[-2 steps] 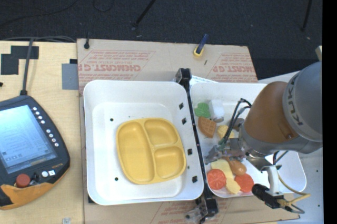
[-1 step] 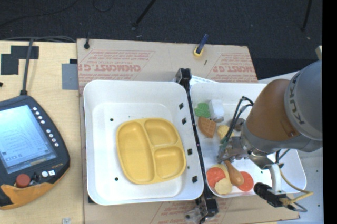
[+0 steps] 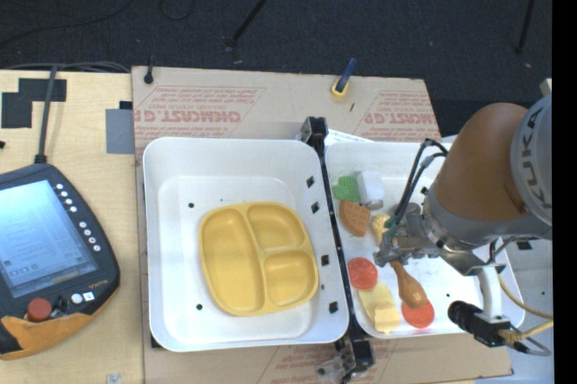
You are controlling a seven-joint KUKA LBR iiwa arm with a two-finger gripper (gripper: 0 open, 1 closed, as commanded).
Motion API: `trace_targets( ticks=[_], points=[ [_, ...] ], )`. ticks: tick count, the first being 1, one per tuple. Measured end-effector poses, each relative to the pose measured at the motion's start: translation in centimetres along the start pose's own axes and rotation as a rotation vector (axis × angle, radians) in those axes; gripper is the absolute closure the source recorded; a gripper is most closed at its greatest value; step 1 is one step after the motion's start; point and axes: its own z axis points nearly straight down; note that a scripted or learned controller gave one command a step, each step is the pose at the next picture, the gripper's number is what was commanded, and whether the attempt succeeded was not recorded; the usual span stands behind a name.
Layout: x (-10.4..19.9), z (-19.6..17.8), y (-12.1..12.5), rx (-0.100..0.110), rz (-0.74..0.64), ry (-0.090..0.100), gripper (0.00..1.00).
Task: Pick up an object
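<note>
My gripper [image 3: 395,252] hangs low over the middle of the right bin [image 3: 433,159], the grey and orange arm reaching in from the right. Just below it a brown elongated piece [image 3: 410,286] slants toward the bin's front, its upper end right at the gripper. A red round piece [image 3: 362,273] and a pale yellow block [image 3: 384,308] lie to its left, and a red disc [image 3: 418,315] sits at its lower end. An orange-brown waffle-like piece [image 3: 354,217], a green piece [image 3: 346,189] and a white piece [image 3: 370,187] lie farther back. The arm hides the bin's right half.
The left bin [image 3: 171,193] holds a yellow divided plate [image 3: 259,258]. A black divider [image 3: 326,220] separates the two bins. A teach pendant [image 3: 50,247] lies on the bench at the far left. Brown cardboard [image 3: 234,107] lies behind the bins.
</note>
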Motion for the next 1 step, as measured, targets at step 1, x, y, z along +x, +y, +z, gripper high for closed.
trace_targets(
  ticks=[1],
  points=[
    [5.05,-6.75,0.06,0.0,-0.002,-0.001,1.0]
  ],
)
